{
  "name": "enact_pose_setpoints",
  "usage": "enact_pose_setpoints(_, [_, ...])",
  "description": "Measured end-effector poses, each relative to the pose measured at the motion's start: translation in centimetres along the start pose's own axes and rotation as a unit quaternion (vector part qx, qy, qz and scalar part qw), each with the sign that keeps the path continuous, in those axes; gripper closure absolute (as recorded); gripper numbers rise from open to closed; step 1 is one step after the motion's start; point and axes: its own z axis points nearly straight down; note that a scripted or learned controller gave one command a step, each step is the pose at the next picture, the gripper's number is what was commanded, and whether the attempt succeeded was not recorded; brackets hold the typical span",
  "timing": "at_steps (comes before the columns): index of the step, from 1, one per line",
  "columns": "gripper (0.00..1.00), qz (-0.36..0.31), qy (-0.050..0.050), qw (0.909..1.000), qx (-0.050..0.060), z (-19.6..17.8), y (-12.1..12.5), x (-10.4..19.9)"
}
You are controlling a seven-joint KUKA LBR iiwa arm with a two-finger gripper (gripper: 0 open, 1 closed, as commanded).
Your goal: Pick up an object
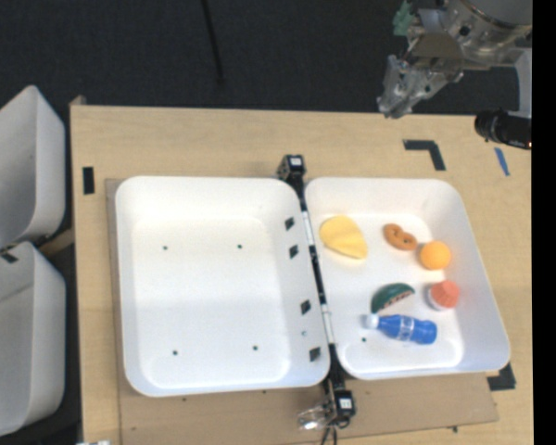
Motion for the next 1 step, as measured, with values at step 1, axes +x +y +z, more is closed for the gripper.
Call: enact_pose_setpoints(1, [1.0, 0.0, 0.0, 1.0, 0.01, 2.23, 7.01, -3.38])
